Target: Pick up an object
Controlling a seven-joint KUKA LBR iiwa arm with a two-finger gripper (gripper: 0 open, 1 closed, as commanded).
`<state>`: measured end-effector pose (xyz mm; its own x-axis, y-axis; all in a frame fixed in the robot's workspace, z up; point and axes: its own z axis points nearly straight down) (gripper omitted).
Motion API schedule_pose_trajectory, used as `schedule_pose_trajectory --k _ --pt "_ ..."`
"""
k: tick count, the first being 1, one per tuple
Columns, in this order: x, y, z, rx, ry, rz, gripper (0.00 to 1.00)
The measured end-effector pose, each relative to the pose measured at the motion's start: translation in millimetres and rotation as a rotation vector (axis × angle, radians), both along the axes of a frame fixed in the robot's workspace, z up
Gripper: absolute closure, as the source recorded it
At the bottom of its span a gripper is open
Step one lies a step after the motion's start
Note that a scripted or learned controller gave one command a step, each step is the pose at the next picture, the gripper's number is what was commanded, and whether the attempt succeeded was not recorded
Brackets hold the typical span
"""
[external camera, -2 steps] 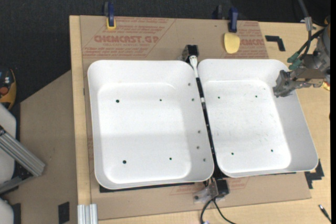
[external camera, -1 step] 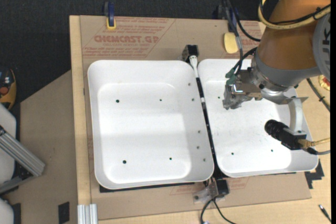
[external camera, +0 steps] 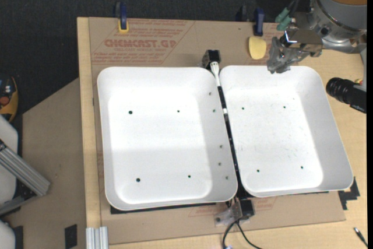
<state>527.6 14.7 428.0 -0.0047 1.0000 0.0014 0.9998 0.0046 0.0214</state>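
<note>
At the far rim of the right bin [external camera: 326, 125], the gripper [external camera: 277, 65] hangs with its pincer state impossible to tell, while a small yellow object [external camera: 257, 47] lies just beside it on the board [external camera: 145, 44], so the pick appears not yet done.

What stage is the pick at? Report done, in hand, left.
Done: nothing looks picked yet. In hand: the gripper sits over the far rim of the right bin, with nothing visible between its fingers. Left: the whole pick; the one loose item, a yellow object, lies on the board beyond the bins, beside the gripper.
</note>
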Motion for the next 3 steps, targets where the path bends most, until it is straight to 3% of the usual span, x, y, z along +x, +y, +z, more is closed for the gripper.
schedule_pose_trajectory --k 1,2,3 --pt "39 33 -96 -0.001 0.029 -0.001 1.00" --pt "82 54 -149 -0.002 0.027 -0.002 1.00" --pt "58 50 -131 -0.001 0.023 -0.005 1.00"
